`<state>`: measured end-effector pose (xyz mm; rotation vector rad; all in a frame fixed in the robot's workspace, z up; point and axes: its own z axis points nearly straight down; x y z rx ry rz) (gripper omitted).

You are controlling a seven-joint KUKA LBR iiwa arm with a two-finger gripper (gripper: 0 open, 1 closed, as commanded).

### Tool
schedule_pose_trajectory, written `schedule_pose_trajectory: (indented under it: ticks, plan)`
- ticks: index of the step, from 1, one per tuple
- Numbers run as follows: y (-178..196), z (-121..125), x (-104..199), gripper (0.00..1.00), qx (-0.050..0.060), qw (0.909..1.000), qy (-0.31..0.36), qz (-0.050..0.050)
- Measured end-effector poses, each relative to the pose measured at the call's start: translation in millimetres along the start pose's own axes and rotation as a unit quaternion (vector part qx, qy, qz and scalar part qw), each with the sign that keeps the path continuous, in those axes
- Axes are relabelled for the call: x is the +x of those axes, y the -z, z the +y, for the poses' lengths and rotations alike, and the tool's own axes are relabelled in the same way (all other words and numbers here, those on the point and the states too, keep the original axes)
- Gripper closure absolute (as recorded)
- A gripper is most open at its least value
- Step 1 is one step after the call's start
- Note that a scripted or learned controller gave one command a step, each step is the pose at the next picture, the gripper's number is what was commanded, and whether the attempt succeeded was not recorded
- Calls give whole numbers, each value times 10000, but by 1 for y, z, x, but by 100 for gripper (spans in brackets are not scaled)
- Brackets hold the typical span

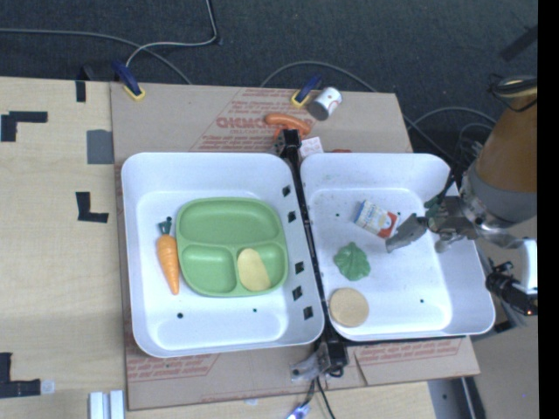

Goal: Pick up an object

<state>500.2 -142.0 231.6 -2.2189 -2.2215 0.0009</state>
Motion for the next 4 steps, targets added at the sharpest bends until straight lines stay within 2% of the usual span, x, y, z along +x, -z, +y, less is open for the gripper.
schedule_pose_trajectory:
  ticks: [1, 2, 3, 4]
  plan:
    - [-103, 38, 42, 0, 10, 10000, 2, 2]
    - [-146, 41, 41, 0, -9, 10000, -4, -5]
    - [-145, 39, 34, 0, -27, 10000, 8, 1]
    - [-135, 39, 33, 100, -30, 10000, 2, -11]
